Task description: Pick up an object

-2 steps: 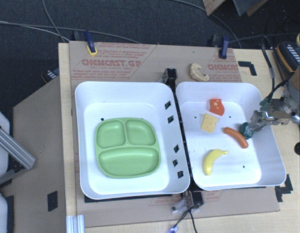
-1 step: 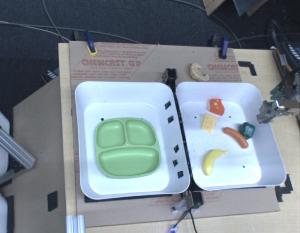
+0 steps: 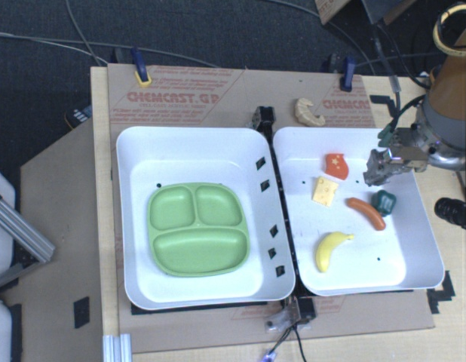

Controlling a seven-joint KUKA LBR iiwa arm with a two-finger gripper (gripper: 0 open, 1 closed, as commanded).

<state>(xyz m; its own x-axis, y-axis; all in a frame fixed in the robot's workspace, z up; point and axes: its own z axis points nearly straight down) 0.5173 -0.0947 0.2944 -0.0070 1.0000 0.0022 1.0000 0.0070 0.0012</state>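
So the gripper (image 3: pixel 378 170) is hanging over the right bin (image 3: pixel 414 274), up near its far right side. Can't tell how wide the claw is or whether it's got anything in it, it's just a grey blob from this angle.

Using the right bin as the reference: a red strawberry-looking piece (image 3: pixel 336 165) sits near the top middle, a yellow cheese wedge (image 3: pixel 324 191) just below that, an orange hot dog (image 3: pixel 366 212) right of centre, and a dark green object (image 3: pixel 384 200) touching the hot dog's upper end, just under the gripper. A banana (image 3: pixel 332 249) lies toward the bottom. Left of this bin, the other bin (image 3: pixel 135 157) holds a green divided plate (image 3: pixel 198 228).
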